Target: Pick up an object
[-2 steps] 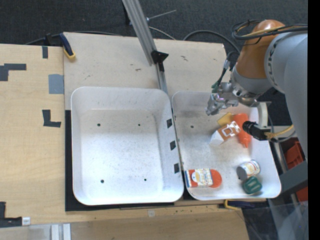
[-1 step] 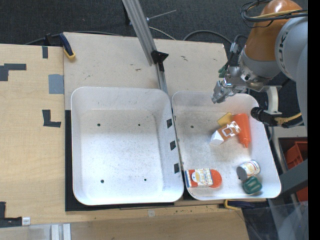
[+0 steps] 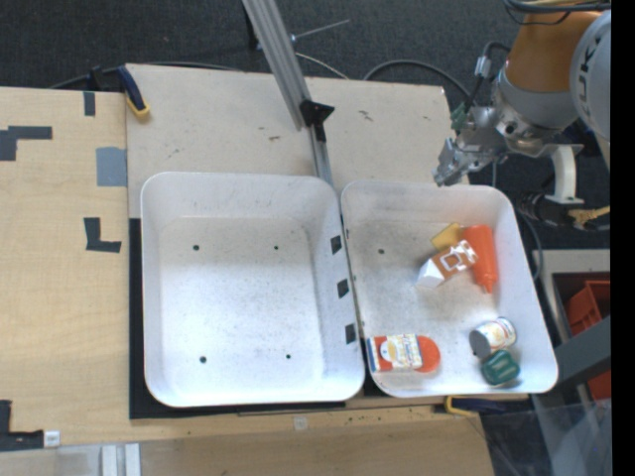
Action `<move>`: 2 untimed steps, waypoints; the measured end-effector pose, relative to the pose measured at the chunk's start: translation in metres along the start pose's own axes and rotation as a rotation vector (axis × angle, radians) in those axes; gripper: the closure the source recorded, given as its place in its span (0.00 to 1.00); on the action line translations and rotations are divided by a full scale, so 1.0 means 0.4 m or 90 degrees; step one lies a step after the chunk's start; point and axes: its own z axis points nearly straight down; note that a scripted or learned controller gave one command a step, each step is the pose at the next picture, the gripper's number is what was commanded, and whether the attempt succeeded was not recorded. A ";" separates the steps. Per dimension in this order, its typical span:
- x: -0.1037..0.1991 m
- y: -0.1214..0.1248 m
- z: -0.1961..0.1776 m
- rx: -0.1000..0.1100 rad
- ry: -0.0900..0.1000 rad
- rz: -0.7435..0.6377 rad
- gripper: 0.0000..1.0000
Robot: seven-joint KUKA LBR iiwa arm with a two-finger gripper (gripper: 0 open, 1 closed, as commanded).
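Above the far edge of the right bin (image 3: 516, 228) hangs the hand (image 3: 451, 170), up in the air and touching none of the things. It is small and dark, so I cannot tell how it is set. Near the bin's right side lies an orange tube (image 3: 483, 257) with a small carton (image 3: 451, 263) just beside it. By the near edge lies a red and white pouch (image 3: 405, 354). A can (image 3: 493, 336) and a green thing (image 3: 501, 368), maybe a cap, sit in the near right corner.
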 end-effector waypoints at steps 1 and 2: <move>0.142 -0.007 0.031 0.005 0.002 -0.003 1.00; 0.278 -0.047 0.079 0.006 0.002 -0.003 1.00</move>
